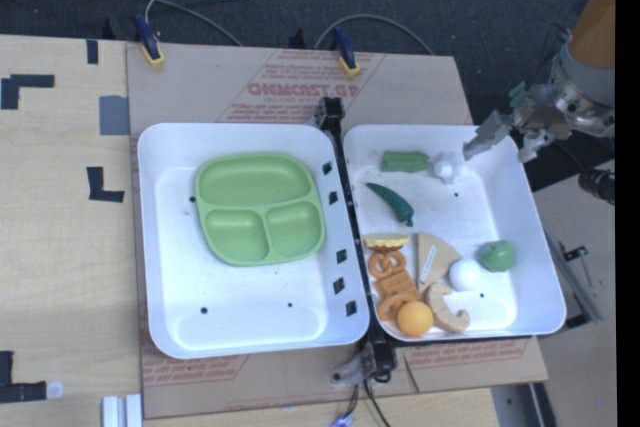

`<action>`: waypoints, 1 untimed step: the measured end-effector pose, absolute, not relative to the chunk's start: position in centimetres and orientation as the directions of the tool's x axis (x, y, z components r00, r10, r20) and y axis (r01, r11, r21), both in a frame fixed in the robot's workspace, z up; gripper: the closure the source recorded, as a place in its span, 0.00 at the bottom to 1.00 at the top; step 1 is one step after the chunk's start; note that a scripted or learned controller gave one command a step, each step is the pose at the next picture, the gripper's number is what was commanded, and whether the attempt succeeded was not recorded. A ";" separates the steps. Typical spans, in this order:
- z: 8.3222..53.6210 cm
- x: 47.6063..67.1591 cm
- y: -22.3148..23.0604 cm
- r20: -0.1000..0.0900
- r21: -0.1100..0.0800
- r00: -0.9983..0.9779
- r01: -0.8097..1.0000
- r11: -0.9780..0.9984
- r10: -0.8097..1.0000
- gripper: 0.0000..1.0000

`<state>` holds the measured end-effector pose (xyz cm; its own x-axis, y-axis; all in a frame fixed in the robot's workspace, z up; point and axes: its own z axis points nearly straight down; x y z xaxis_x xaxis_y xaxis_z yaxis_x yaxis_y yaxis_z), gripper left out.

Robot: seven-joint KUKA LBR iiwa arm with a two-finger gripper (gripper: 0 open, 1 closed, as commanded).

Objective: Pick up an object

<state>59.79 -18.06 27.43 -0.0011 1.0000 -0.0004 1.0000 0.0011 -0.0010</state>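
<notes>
Above the far right corner of the right bin (pixel 535 245) hangs the gripper (pixel 505 140), its two grey fingers spread apart with nothing between them, one reaching toward the bin's interior and the other sitting over the rim. Nearest to it, along the bin's far edge, lies a flat green block (pixel 404 161) with a small white ball (pixel 443 171) touching its right end. A dark green pepper (pixel 391 202) lies a little nearer the middle, by the divider between the bins. Toward the near edge the toys crowd together: a pretzel (pixel 389 266), an orange ball (pixel 414 318), a tan wedge (pixel 432 260), a white egg (pixel 465 274) and a green lump (pixel 496 256) by the right wall. The left bin (pixel 160 245) carries a green divided plate (pixel 260 208). Any piece would satisfy the task, and the green block looks the likeliest choice, being closest and having room on its long sides. It seems to be light, rigid plastic play food, so weight should be no trouble, but the smooth skin could slide. Closing across its narrow width near the centre would probably hold best, keeping clear of the white ball, which is round and likely to roll away if nudged. The crowded pieces near the front look harder to separate.
</notes>
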 end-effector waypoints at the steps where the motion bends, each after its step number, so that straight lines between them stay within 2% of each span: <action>1: 15.8 62.4 -14.7 0.001 -0.004 -0.002 1.000 0.002 1.000 0.00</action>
<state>62.36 -14.68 15.84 -0.0017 1.0000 0.0008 1.0000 0.0017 -0.0037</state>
